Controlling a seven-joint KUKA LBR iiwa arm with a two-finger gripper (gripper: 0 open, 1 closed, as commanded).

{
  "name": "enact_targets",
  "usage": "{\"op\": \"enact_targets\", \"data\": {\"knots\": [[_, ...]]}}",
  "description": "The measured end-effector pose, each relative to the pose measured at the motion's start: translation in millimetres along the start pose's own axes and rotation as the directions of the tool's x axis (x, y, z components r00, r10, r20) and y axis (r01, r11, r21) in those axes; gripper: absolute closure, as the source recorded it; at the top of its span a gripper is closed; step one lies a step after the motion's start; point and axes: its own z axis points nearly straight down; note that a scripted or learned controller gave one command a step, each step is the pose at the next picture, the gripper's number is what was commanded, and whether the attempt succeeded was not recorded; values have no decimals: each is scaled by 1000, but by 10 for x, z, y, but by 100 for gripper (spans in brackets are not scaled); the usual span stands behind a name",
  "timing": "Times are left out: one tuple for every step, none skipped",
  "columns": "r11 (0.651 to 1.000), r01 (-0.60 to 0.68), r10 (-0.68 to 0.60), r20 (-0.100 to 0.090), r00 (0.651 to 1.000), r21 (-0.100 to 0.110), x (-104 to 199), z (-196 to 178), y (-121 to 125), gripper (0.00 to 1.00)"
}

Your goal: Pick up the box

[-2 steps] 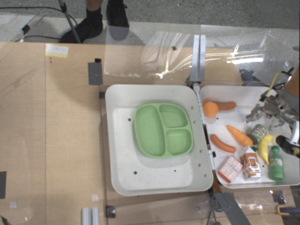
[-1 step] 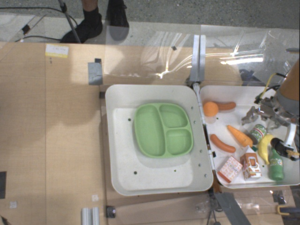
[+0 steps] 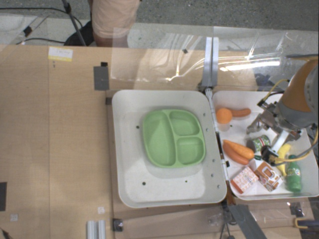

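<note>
The claw (image 3: 269, 151) is hanging low over the right bin (image 3: 251, 195), just above a small can (image 3: 259, 143); whether it is gripping anything I cannot tell. The box (image 3: 244, 179) is lying near the bin's front edge, beside a carrot (image 3: 238, 152).

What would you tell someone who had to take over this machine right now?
Gripper: low in the right bin, over the small can and banana; whether it is open or shut can't be made out.
Boxes: a pink-and-white box and a brown box lie side by side near that bin's front edge, neither in the gripper.
Also there: carrot, orange, green bottle. Green divided plate in the left bin.
Done: no box lifted. Left: grasp and raise one.
</note>
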Motion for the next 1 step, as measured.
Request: {"op": "enact_targets", "data": {"knots": [[1000,15,-15,2,1000,-9,7,-121,-1033,0]]}}
